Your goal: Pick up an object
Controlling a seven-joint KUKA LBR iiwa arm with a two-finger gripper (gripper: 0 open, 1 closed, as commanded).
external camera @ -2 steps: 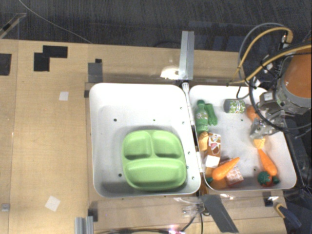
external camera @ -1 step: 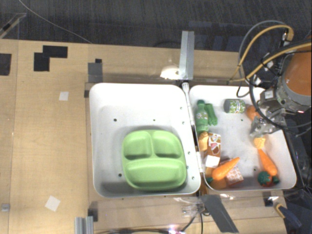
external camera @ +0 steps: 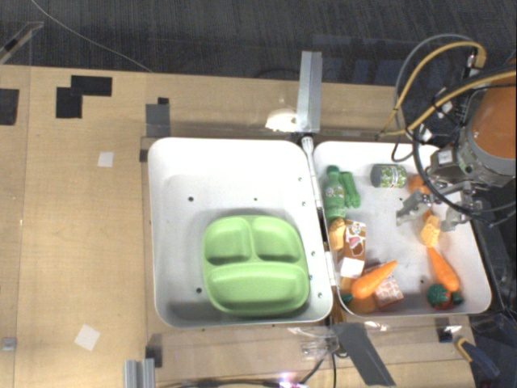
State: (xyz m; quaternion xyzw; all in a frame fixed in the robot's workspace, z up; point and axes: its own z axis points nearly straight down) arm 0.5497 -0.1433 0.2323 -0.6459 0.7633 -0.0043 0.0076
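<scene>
1. The arm (external camera: 493, 132) reaches in from the right, wrist pointing down over the right bin (external camera: 380, 156).
2. The tool (external camera: 432, 208) hangs with fingers spread, gripping nothing.
3. A yellow-orange object (external camera: 431, 233) lies just below it.
4. A green tray (external camera: 255, 263) sits in the left bin (external camera: 174, 217).

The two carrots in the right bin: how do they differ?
The larger carrot lies near the bin's front left, slanted, resting against other toys. The smaller carrot lies by the right wall, nearer the gripper, thinner and steeper in the camera view. Both are orange, and both lie in the right bin.
</scene>
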